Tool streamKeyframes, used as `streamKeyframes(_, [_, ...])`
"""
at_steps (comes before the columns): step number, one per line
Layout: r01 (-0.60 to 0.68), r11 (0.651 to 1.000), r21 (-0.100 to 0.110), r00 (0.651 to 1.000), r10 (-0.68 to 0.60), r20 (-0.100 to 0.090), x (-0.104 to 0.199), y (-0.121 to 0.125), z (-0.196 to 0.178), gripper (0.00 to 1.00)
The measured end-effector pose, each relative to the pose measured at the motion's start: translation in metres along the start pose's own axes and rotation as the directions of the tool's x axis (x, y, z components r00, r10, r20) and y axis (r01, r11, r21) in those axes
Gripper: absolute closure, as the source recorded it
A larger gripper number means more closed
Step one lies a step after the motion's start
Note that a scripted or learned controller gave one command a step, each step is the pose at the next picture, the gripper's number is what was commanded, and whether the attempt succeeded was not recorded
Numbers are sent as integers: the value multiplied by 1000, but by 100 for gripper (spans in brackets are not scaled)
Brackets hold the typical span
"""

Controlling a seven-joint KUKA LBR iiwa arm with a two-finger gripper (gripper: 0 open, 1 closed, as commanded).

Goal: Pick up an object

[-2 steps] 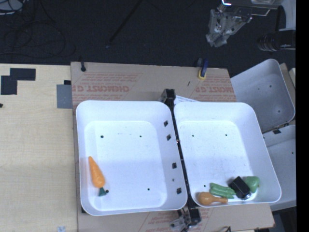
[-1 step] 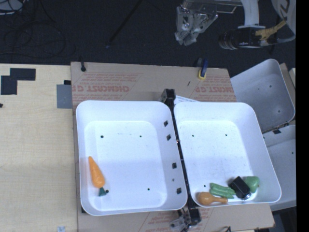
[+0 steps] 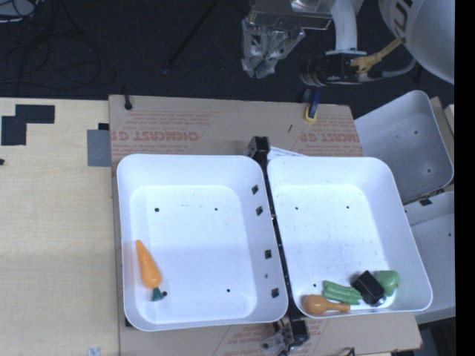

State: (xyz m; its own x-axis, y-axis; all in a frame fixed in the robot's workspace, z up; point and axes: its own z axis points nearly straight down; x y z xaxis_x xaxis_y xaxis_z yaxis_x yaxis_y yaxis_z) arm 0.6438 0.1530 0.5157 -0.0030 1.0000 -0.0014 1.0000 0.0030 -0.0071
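An orange carrot with a small green top lies at the front left of the left bin. At the front right corner of the right bin sit a green pod, a black block, a green piece and an orange pear-shaped piece, close together. My gripper hangs high at the top of the view, above and behind both bins, with nothing visible between its fingers.
The bins rest on a cardboard sheet on a pale wooden bench. A black divider with clips runs between the bins. A grey metal plate lies to the right. Cables trail over the dark floor at the back.
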Motion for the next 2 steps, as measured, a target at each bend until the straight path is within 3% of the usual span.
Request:
streamKeyframes(1, [4,1000,-5,1000,-4,-2,95,0,-8,100])
streamKeyframes(2, [-8,1000,7,1000,8,5,28,0,81,100])
